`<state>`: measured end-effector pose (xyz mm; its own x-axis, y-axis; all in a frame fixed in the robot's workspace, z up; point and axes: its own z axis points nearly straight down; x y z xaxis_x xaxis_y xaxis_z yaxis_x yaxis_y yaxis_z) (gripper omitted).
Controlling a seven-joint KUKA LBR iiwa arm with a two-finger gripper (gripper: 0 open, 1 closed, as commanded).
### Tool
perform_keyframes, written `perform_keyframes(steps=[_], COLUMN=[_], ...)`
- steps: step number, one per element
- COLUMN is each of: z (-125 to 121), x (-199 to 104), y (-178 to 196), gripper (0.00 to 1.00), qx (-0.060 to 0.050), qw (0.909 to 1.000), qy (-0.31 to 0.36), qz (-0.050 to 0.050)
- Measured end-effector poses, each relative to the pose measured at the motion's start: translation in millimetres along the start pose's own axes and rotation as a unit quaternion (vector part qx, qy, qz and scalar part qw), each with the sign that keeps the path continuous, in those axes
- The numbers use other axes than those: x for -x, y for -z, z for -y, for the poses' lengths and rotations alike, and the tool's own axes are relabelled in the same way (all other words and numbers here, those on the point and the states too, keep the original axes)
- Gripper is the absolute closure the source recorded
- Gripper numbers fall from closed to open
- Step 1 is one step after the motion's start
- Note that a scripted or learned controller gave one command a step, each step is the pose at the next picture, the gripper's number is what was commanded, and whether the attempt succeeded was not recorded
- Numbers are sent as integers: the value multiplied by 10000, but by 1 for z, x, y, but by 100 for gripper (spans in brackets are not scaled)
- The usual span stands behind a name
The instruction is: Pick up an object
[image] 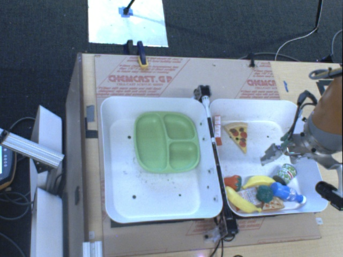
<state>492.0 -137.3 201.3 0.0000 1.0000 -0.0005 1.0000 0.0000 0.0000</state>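
Two shallow white bins sit side by side on the counter [161, 74]. The left bin [123, 197] carries a green divided plate [166, 142], lying flat near its middle. The right bin [257, 116] holds the small things: a toy pizza slice [238, 135] lies alone toward the bin's upper left, well apart from a cluster crowded into the near edge. In that cluster are two yellow bananas [241, 201], one curved along the front rim and another just above it [260, 181], a red piece [232, 181] at their left end, a blue bottle [286, 193] lying on its side, a dark green lump [264, 195] beside it, and a small green-and-white can [287, 173] tilted toward the right wall.

The arm comes in from the right, and its pincer [274, 153] hangs over the open floor of the right bin, between the pizza slice and the cluster. Nothing shows between its fingers; whether they stand wide or narrow I cannot tell, as the tip is small and blurred.
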Motion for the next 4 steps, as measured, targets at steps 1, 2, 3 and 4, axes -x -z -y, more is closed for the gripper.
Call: perform_keyframes(steps=[1,2,3,4], z=[-90,-126,-134,-131], x=[-36,-45,-42,-41], y=[-116,-116,-116,-117], gripper=[0,0,0,0], qx=[6,15,16,9], qw=[10000,10000,10000,10000], qy=[17,17,23,11], qz=[-4,0,-3,-2])
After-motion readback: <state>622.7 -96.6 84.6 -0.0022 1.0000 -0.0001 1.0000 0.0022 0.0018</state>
